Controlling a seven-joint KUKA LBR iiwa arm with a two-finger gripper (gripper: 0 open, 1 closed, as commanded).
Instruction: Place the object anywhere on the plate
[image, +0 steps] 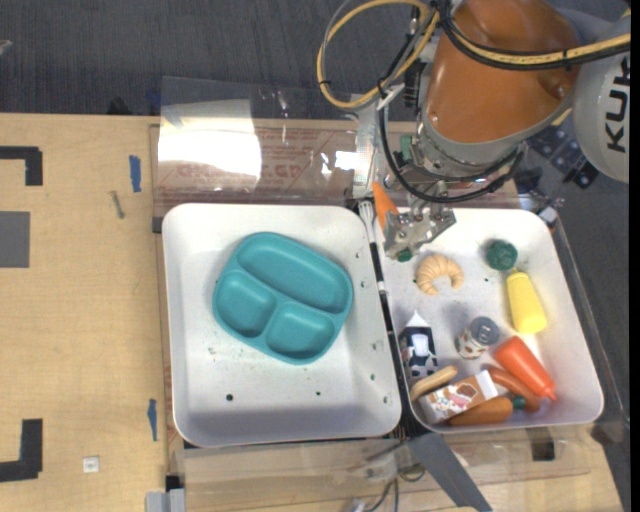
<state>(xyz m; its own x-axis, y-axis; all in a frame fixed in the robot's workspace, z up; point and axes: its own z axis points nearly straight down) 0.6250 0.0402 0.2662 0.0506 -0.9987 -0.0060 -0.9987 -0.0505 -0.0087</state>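
Observation:
A teal divided plate (283, 295) lies in the left bin (200, 390), slightly left of its centre. My gripper (412, 238) hangs over the far left corner of the right bin (575, 300), just above and left of a tan toy croissant (439, 271). A small green bit (403, 255) shows at the gripper's lower tip; whether it is held I cannot tell. An orange piece (384, 205) sits by the divider just left of the gripper. The arm's orange band (495, 70) covers the far rim of the right bin.
The right bin also holds a dark green round toy (501, 254), a yellow toy (526, 303), an orange carrot (526, 368), a small grey can (483, 333), a black-and-white bottle (419, 345) and packaged items (455, 397) at the front. Clear plastic sheet (260, 150) lies behind the left bin.

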